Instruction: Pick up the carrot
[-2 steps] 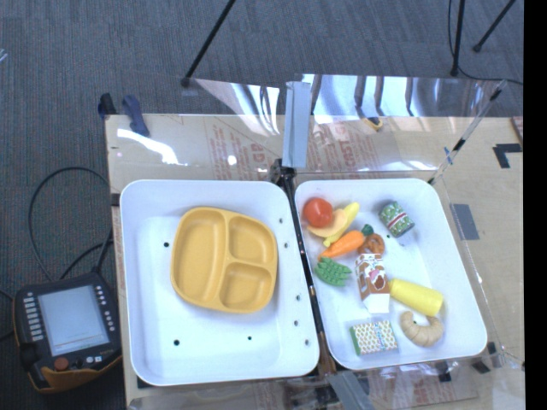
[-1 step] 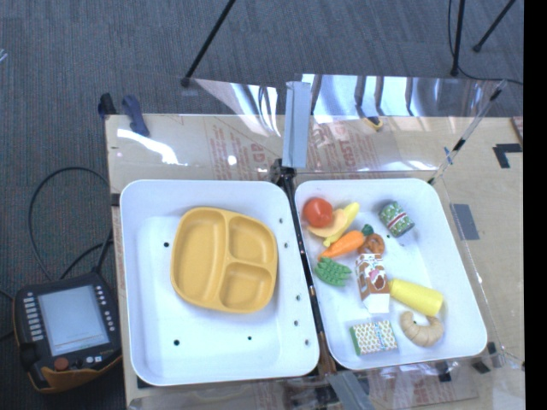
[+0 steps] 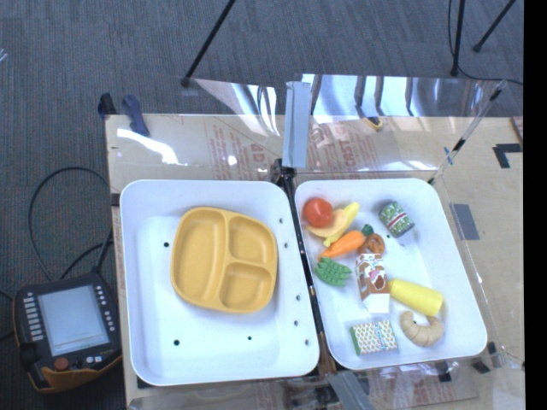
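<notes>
A checkered box (image 3: 373,337) and a curled croissant (image 3: 422,328) sat nearest in the right bin (image 3: 457,254). Farther back, the smooth, pointed orange carrot (image 3: 344,244) lay beside a banana (image 3: 339,225) and a round tomato (image 3: 317,211). The left bin (image 3: 145,314) held a yellow tray (image 3: 226,259).

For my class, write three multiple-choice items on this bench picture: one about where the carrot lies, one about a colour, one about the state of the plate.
1. Where does the carrot lie?
A. right bin
B. left bin
C. on the plate

2. What colour is the divided plate?
A. white
B. yellow
C. green

3. What state is the plate in?
A. upside down
B. stacked on another plate
C. right way up, with nothing on it

Answers: 1 A, it lies among the toy foods in the right bin. 2 B, it is yellow against the white left bin. 3 C, its three compartments face up, bare.
</notes>
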### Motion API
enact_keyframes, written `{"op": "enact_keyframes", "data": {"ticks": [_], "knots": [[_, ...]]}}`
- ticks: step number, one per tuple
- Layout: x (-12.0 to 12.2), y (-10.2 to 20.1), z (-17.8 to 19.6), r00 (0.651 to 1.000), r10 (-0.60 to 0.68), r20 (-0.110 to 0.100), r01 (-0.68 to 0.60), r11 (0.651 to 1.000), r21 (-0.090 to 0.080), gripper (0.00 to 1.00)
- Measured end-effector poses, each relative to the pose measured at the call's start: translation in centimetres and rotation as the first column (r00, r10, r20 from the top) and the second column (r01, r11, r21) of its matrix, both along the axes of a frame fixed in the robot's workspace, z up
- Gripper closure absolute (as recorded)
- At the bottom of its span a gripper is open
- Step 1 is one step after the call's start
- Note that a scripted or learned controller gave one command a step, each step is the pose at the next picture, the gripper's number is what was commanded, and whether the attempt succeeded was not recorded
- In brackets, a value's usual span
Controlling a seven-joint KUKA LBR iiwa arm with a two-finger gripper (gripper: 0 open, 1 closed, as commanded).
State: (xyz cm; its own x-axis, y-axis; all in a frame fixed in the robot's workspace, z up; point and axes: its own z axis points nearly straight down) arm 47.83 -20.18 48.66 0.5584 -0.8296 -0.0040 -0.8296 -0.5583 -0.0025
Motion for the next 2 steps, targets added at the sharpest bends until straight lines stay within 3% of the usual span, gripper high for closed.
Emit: {"op": "enact_keyframes", "data": {"ticks": [1,2], "knots": [[0.04,0.09,0.0,1.0,-0.001,0.0,0.001,1.0,0.0,1.0],[0.04,0.1,0.0,1.0,-0.001,0.0,0.001,1.0,0.0,0.0]]}}
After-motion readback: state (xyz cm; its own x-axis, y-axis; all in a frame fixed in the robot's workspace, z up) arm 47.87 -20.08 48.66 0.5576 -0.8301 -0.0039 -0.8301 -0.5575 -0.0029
